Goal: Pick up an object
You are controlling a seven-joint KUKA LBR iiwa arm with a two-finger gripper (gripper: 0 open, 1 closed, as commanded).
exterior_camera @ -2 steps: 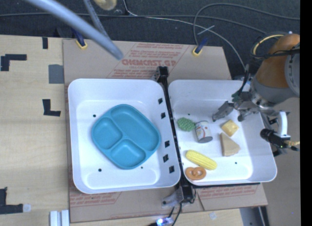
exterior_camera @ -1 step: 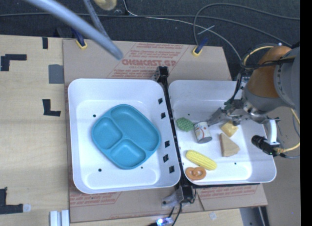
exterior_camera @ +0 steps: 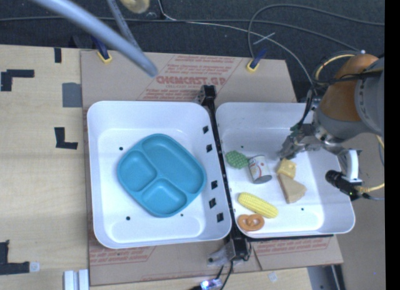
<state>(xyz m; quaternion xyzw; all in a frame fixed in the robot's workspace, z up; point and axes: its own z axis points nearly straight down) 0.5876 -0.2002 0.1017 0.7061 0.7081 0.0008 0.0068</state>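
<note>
The right bin (exterior_camera: 325, 217) holds a green leafy toy (exterior_camera: 237, 159), a small grey can (exterior_camera: 259, 169) lying on its side, a pale yellow cheese wedge (exterior_camera: 290, 187), a yellow corn cob (exterior_camera: 258, 204) and an orange pretzel (exterior_camera: 251, 222). My gripper (exterior_camera: 292, 146) reaches in from the right and hangs low just above the upper end of the cheese wedge, right of the can. Nothing shows between its tips.
The left bin (exterior_camera: 100, 157) holds a blue divided plate (exterior_camera: 161, 174). A black divider clip runs between the bins. Cables lie across the dark floor behind, and a grey tube (exterior_camera: 81, 14) slants over the top left.
</note>
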